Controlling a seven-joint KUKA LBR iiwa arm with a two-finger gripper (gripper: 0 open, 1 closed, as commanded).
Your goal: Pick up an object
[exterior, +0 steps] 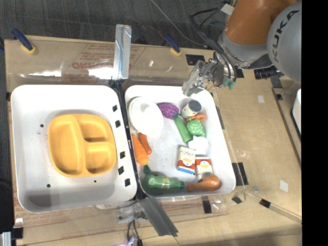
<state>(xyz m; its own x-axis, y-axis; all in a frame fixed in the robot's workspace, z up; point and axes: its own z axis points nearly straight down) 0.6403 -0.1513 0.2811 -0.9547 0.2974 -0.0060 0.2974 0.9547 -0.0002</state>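
My gripper (197, 83): above the right bin's (225, 152) far right corner; finger state cannot be told.
Nearest object: small round can (192, 107), in that far right corner, just below my gripper.
Left bin (20, 137): holds a yellow tray (82, 143).

The grey arm (287, 29) is displaying the maker's name "KUKA" in dark capitals on its casing (lettering running at a slant). Faint red print is showing on the cardboard (97, 55), illegible.
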